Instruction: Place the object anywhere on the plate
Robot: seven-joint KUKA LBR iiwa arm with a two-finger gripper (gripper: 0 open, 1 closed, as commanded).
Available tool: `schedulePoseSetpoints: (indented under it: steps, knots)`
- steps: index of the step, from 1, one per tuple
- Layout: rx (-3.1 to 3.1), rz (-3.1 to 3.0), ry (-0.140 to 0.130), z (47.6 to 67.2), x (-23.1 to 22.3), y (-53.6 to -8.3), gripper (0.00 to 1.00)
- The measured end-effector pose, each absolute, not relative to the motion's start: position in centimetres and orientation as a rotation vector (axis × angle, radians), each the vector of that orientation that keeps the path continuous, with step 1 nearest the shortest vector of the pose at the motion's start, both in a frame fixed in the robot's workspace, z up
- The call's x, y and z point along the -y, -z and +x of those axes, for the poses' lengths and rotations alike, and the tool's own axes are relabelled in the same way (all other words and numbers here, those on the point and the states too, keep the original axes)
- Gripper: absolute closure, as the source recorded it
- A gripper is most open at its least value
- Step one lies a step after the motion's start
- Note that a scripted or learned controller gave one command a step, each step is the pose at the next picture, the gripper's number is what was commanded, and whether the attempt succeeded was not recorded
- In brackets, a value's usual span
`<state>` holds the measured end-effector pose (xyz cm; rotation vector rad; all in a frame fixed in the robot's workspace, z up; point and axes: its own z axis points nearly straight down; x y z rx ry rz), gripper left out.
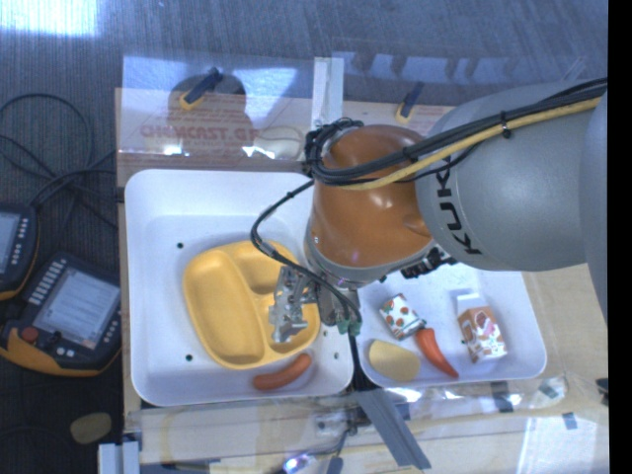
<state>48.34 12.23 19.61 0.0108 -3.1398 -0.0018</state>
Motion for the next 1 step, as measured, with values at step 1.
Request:
schedulePoseSetpoints:
  steps: [1]
  knots:
    - [3.115,0.393,0.001,48.55,-16.26,-14.72,1.0]
